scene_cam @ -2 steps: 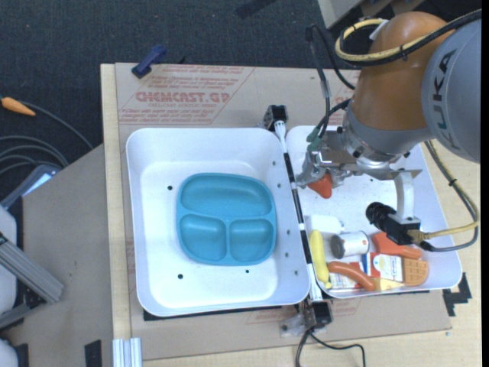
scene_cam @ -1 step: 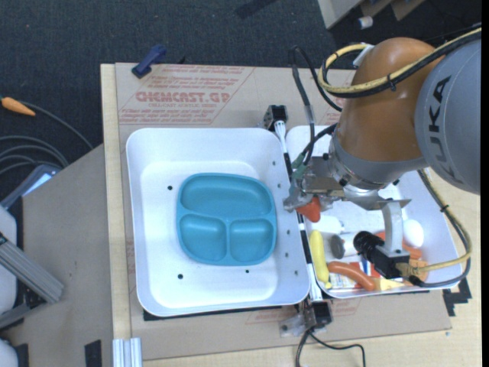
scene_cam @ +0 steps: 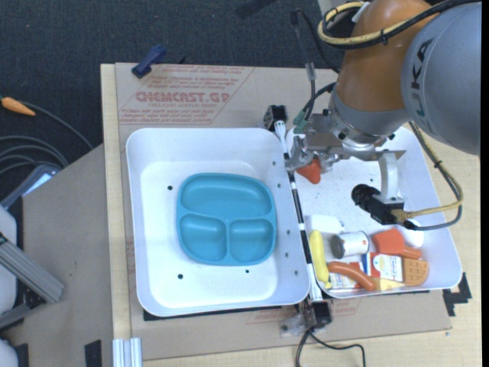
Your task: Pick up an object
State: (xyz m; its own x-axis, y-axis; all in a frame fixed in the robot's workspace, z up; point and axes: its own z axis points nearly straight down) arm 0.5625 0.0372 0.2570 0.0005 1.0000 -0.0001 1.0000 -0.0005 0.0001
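Small orange-red rounded object (scene_cam: 309, 173) at upper left of right white bin (scene_cam: 435, 205), against dividing wall. Tool (scene_cam: 312, 155) right above it, touching or nearly; whether closed on it cannot tell. Pick judged at grasp stage, lift not yet done. Toy clutter (scene_cam: 374, 260) heaped at bin's near end. Left white bin (scene_cam: 145, 205) carries blue sectioned plastic tray (scene_cam: 226, 218). Tabletop (scene_cam: 191, 98) beneath.
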